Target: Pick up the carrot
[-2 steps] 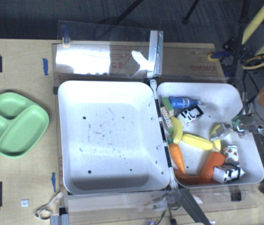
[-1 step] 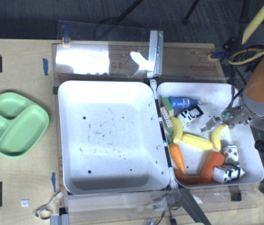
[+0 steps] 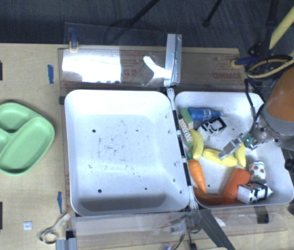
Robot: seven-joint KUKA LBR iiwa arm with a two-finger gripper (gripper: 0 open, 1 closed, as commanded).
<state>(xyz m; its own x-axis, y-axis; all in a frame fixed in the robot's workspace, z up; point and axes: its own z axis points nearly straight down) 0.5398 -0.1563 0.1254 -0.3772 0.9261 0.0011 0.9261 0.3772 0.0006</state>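
Two bins: shallow, white, side by side on the bench, sharing a middle wall.
Left bin [image 3: 84,108]: bare floor with faint scuffs and a few small dark holes.
Right bin [image 3: 288,191]: holds all the loose items, crowded toward its left and near sides.
Carrot [image 3: 197,175]: orange, tapered, in the right bin's near-left part, just beside the middle wall, lying on the floor with its narrow tip toward the near edge; well apart from the gripper.
Bananas [image 3: 209,152]: yellow, one curved piece just above the carrot, another stretching right beneath the gripper.
Orange item [image 3: 235,184]: larger and rounder, right of the carrot, near the bin's front wall; its kind is unclear.
Black-and-white item [image 3: 255,192]: small, at the near right, touching the orange item.
Blue bottle [image 3: 203,113]: lying on its side at the far left of the right bin, a black-and-white tag just below it.
Gripper [image 3: 232,149]: over the middle of the right bin, above the yellow pieces; fingers slightly spread, nothing seen between them.
Arm [image 3: 288,103]: grey with an orange band, entering from the right.
Green tray [image 3: 14,137]: divided, on the bench well left of the bins.
Clear panel [image 3: 115,61]: standing behind the left bin.
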